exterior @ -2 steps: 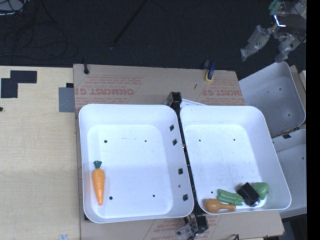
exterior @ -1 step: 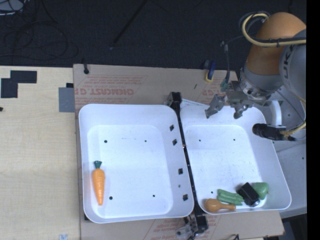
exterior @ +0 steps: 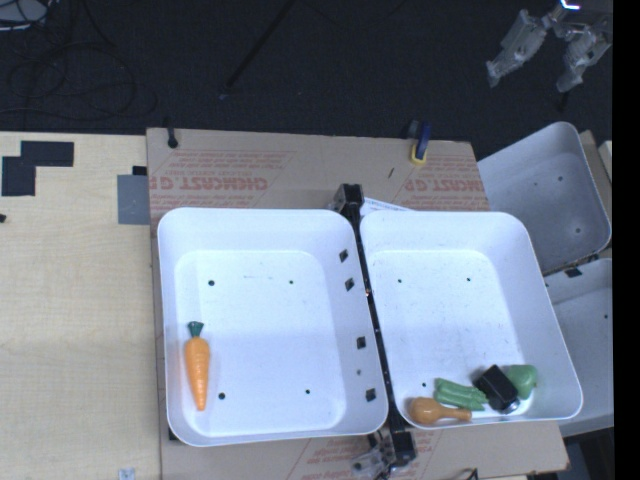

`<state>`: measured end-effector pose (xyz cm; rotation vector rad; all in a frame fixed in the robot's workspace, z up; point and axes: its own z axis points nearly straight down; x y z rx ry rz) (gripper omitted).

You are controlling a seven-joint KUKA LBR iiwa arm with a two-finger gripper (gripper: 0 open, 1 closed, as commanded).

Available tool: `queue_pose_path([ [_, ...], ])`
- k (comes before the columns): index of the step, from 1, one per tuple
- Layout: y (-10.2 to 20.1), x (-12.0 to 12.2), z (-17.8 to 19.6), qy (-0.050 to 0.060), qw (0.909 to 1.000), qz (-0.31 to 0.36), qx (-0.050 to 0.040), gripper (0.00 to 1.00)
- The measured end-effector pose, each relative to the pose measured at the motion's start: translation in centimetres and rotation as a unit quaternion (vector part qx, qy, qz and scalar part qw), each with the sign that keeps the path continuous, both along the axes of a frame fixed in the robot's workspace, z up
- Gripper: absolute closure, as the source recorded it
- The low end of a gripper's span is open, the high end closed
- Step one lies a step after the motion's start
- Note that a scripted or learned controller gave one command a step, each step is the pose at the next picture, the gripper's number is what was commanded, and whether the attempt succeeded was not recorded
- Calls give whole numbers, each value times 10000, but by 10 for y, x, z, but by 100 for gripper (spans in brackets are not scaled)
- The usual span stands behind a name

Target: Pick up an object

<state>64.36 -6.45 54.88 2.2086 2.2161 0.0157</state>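
An orange toy carrot (exterior: pixel 197 370) with a green top lies at the front left of the left bin (exterior: pixel 250 230). In the front right corner of the right bin (exterior: pixel 450 230) a small group sits together: a green pod-shaped piece (exterior: pixel 458 394), a black block (exterior: pixel 497 388), a green rounded piece (exterior: pixel 522 376) and an orange-tan pear-shaped piece (exterior: pixel 436 411). My gripper (exterior: pixel 532 75) hangs high at the top right, far behind the bins and over the dark floor, its fingers spread open with nothing between them.
The bins sit side by side on a cardboard sheet (exterior: pixel 300 168) with black clips along the shared wall (exterior: pixel 362 308). A grey metal panel (exterior: pixel 550 188) stands to the right of the right bin. A wooden bench top (exterior: pixel 70 318) lies to the left.
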Motion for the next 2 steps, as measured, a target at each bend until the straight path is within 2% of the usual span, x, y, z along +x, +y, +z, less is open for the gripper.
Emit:
queue_pose_path([
  [1, 0, 1, -2, 111, 9999, 16, 3, 100],
  [2, -64, -2, -179, 178, 9998, -44, 14, 100],
])
